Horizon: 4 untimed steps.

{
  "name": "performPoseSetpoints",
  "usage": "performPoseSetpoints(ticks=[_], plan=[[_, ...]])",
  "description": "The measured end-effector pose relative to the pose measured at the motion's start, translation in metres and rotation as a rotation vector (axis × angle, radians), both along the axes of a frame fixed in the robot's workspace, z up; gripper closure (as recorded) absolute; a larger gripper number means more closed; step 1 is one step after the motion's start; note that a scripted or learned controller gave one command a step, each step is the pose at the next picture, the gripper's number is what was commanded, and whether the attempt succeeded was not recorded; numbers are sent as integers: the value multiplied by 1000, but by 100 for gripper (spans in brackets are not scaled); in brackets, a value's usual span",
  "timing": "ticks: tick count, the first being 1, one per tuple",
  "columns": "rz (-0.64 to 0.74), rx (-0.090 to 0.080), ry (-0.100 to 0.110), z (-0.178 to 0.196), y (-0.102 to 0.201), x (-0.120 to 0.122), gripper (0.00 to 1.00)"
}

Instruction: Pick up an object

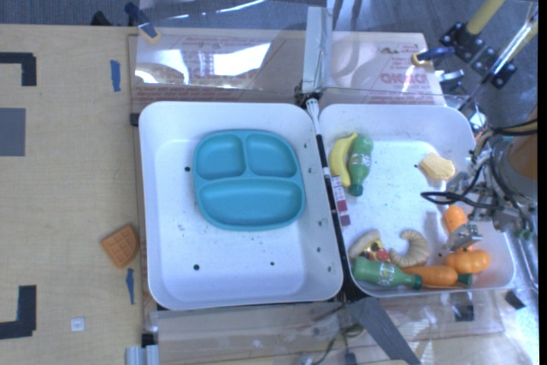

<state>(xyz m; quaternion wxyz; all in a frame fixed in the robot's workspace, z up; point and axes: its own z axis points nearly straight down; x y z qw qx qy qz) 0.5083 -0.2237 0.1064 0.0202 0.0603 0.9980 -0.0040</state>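
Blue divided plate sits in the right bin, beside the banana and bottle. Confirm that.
Not right. The blue divided plate sits in the left bin, not the right; the camera view shows it. The banana and green bottle lie in the right bin, just across the divider.

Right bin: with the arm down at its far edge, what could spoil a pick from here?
1. The gripper sits amid crowded orange toys near the right bin wall, so it may nudge rather than grasp.
2. The carrot touches the lower green bottle; lifting one could drag the other.
3. Loose cables by the wrist might snag.
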Motion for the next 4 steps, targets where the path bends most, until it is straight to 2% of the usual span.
performPoseSetpoints(ticks=[1,2,3,4], plan=[[61,1,12,-15,1,7,0],[62,1,13,-4,1,7,100],[63,1,11,-3,2,8,0],[28,8,30,-18,0,30,0]])
